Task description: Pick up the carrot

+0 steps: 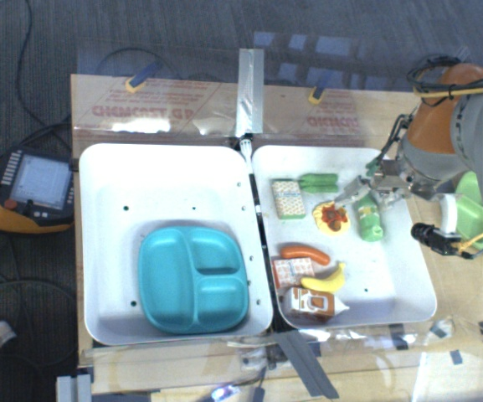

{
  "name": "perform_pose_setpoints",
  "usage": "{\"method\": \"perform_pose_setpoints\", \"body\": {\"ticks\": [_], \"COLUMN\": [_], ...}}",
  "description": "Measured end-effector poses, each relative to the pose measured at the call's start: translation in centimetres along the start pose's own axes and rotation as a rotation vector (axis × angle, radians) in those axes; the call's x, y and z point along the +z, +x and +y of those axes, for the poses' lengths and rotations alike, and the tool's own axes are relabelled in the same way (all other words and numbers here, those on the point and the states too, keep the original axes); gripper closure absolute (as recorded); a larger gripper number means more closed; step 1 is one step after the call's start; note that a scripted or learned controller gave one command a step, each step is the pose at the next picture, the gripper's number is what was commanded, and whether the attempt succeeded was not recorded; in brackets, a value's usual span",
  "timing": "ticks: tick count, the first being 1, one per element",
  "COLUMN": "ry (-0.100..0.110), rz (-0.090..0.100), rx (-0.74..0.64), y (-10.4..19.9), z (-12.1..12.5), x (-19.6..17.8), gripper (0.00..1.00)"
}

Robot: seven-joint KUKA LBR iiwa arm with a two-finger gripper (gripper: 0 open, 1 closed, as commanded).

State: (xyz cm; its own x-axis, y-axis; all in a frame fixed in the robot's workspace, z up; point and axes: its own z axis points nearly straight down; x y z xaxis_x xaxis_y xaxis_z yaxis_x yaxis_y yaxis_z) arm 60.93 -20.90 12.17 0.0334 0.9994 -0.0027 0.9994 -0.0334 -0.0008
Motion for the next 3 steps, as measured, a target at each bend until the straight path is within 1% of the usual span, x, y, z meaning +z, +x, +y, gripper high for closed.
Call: {"method": "perform_pose_setpoints", "body": {"ticks": [1,2,3], "ry": [0.003,-0.008,0.001], "rz": [0.003,0.0,0.0], "rx": [-0.019,-0.097,-0.045], "y": [8.7,8.8,4.6], "z": [-6.1,-5.9,1.5], "x": [-1.9,3.2,-0.1], "gripper": [0.0,0.0,0.0]}}
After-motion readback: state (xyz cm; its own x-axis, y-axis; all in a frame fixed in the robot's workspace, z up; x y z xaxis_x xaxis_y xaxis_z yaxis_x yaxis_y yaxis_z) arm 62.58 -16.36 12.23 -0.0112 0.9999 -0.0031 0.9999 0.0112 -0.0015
